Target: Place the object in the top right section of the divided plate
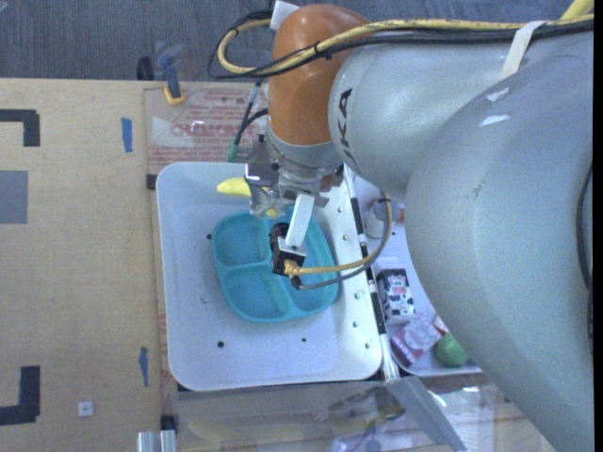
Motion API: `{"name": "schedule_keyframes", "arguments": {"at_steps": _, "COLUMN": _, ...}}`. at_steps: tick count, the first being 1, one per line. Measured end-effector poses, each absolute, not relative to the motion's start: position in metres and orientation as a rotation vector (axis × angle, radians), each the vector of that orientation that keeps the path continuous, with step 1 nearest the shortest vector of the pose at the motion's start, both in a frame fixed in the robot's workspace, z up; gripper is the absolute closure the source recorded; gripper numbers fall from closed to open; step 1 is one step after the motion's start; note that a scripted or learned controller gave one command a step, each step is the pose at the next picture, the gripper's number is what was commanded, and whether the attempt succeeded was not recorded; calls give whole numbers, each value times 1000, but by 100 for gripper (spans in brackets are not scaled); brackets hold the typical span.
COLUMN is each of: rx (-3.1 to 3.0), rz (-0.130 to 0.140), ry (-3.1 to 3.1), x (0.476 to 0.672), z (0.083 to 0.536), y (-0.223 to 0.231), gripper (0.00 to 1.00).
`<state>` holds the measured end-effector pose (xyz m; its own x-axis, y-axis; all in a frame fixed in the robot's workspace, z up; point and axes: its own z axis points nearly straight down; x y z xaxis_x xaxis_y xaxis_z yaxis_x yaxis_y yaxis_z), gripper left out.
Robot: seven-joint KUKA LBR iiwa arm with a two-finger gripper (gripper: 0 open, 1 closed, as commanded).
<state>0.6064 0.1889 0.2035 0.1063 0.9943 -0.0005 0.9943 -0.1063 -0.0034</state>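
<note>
Plate [247, 271]: teal, divided into sections, lying flat in the left bin [188, 252], towards that bin's upper right.
Yellow thing [232, 186]: on the bin floor just beyond the plate's upper edge, outside every section; its right end meets the gripper's metal body, and I cannot tell whether it is gripped.
Gripper [267, 205]: over the plate's upper rim, pointing down.
Grip: hidden under the wrist, so I cannot tell whether it is spread or closed.
Arm [452, 158]: comes in from the plate's right and covers most of the right bin [415, 370].
Green thing [450, 350]: right of the plate, in the right bin.
Packet [415, 335]: red and white, just left of the green thing.
Counter [75, 252]: tan, left of the plate.
</note>
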Motion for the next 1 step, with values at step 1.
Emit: {"name": "schedule_keyframes", "arguments": {"at_steps": 1, "rx": -2335, "rz": 4, "ry": -2099, "x": 606, "z": 204, "y": 189, "gripper": 0}}
